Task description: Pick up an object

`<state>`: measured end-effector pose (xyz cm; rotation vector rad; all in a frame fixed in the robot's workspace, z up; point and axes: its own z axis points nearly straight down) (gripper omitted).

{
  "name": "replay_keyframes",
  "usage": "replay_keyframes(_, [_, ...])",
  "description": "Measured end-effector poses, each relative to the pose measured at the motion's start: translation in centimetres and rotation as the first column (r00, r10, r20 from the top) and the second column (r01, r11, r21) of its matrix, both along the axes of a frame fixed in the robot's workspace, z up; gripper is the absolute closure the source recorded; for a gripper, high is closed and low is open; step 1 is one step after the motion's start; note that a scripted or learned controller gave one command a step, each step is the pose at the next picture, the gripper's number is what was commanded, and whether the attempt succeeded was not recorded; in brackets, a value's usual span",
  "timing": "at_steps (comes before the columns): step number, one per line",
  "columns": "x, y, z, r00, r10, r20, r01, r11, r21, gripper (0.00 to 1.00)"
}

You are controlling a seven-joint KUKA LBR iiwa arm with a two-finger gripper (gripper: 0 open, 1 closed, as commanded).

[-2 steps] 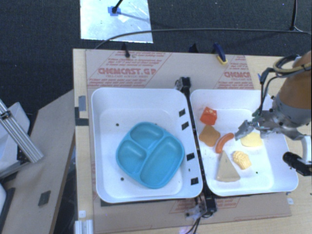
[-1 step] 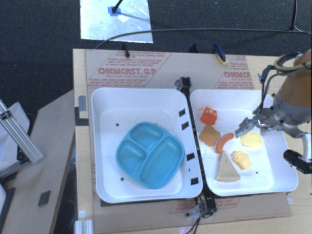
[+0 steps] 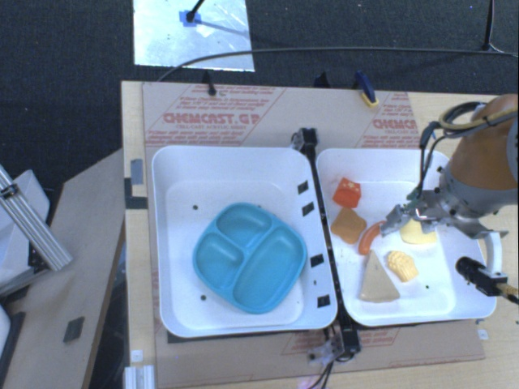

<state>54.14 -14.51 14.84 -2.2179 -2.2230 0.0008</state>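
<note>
Tool [image 3: 403, 217] hovers low in the right bin [image 3: 454, 302], grip state impossible to tell, right beside a pale yellow piece [image 3: 418, 233] and an orange-red sausage [image 3: 369, 238]; blue divided plate [image 3: 249, 256] sits in the left bin [image 3: 174, 241].

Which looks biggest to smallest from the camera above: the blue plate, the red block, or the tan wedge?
1. Blue plate, by far.
2. Tan wedge.
3. Red block, smallest.
</note>
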Motion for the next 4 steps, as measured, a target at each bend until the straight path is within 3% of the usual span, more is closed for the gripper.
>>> replay_keyframes(1, [0.9,-0.1,-5.8,1.0,0.0,0.0,0.0,1.0,0.0,0.0])
replay_keyframes(2, [1.0,0.0,-6.3,1.0,-0.001,0.004,0.001,1.0,0.0,0.0])
replay_keyframes(3, [1.1,-0.1,-5.2,1.0,0.0,0.006,0.0,1.0,-0.001,1.0])
replay_keyframes(4, [1.4,-1.1,0.2,1.0,-0.002,0.008,0.002,1.0,-0.003,1.0])
